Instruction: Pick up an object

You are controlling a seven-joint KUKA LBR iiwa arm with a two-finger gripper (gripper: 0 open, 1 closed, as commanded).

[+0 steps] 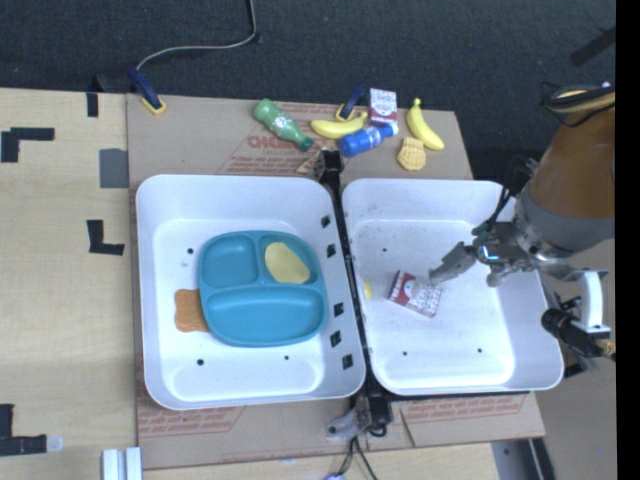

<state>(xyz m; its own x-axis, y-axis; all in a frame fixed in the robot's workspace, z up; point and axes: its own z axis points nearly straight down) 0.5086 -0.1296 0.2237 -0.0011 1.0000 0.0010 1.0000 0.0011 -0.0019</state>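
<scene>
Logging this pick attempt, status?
Gripper low over right bin, holding nothing. Red-and-white packet flat on bin floor, just left of the fingertips. Nothing in the way.

Faint red print on cardboard (262, 146) under bins, unreadable; packet (414, 293) label too blurry

The arm (572, 183) is seen entering from the right, its orange band uppermost and the grey wrist section angled downward and to the left. The end effector (452, 266) is extended leftward from the wrist at a low slant. One dark finger (450, 264) is seen pointing left.
</scene>
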